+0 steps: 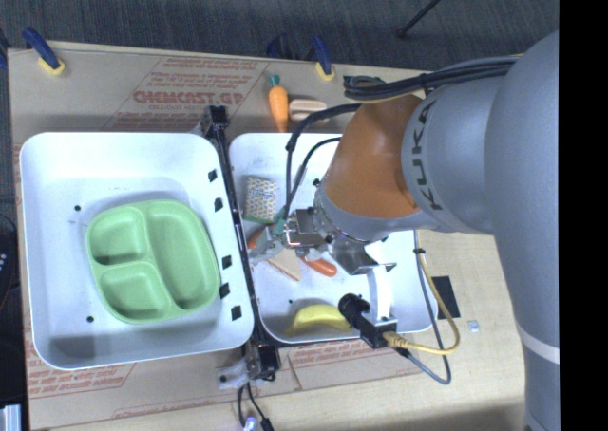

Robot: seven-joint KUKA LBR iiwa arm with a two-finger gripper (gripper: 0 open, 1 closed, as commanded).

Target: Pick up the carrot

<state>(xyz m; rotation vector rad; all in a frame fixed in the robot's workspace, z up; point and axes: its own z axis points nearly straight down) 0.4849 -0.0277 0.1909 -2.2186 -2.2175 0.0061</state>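
The gripper (pixel 302 230) hangs low in the right bin (pixel 410 298), jaw state unclear, beside a carrot (pixel 321 267); banana (pixel 318 317) nearer the bin's front.

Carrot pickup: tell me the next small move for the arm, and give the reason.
Probably a short lift straight up, so the camera can show what lies under the wrist. The gripper hangs low in the right bin over a clutter of small items, and a small orange piece shows beside it. A carrot lies outside the bins on the cardboard, so which one to go for remains uncertain.
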